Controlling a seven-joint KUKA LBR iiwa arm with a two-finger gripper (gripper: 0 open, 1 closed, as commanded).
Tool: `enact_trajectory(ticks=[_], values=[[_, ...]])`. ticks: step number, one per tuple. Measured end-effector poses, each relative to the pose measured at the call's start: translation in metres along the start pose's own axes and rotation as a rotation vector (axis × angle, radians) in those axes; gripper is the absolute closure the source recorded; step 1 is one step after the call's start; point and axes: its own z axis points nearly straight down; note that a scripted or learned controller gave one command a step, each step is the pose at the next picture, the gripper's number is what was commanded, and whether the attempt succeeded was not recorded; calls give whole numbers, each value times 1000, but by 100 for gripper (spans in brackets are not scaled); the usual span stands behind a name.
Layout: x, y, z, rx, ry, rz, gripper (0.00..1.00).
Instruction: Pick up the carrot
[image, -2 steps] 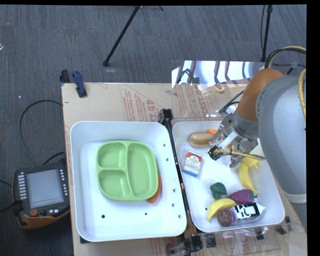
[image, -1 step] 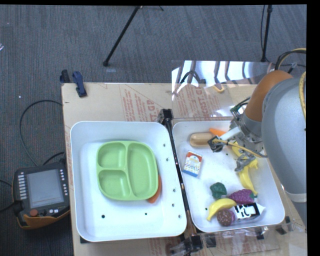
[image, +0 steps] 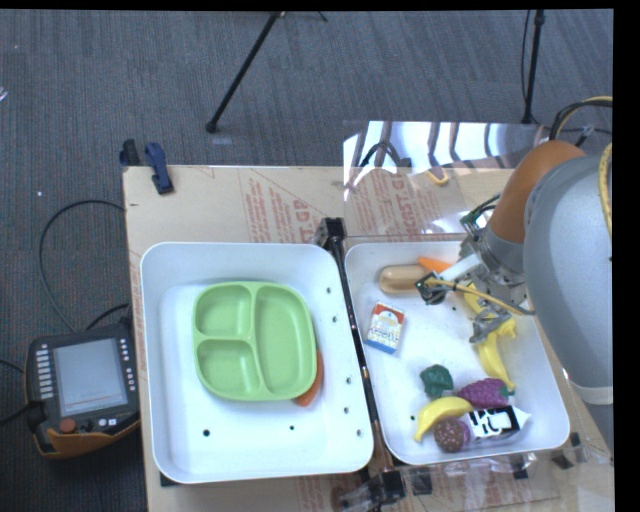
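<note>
Down at the near edge of the right bin (image: 556, 415) I see a little pile of toy food: a yellow banana (image: 440, 413), a purple bunch of grapes (image: 483, 391), a dark red round thing (image: 451, 433) and a black and white block (image: 493, 423). A small green piece (image: 436, 379) sits just behind them, and a second banana (image: 493, 356) lies to the right, up the bin. A small box (image: 385, 327) lies near the middle of that bin.

At the far end I see the carrot (image: 433, 265), a bit of orange poking out just beside a tan hot dog bun (image: 398, 278). My gripper (image: 436, 288) is right there, close to the carrot and a little nearer to me. I cannot tell how its tips are set. I see nothing held in it.

Over in the left bin (image: 160, 400) sits a green tray (image: 253, 340) with something orange (image: 309, 388) peeking from under its right side.

So I think the job is only begun. The arm (image: 570, 260) has reached the right spot, but the carrot lies in the bin. I have yet to grab it and lift it.
</note>
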Motion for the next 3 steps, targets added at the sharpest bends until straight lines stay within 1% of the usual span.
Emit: enact_trajectory(ticks=[1,3], values=[[0,10,0,13,3,83,0],[0,10,0,13,2,81,0]])
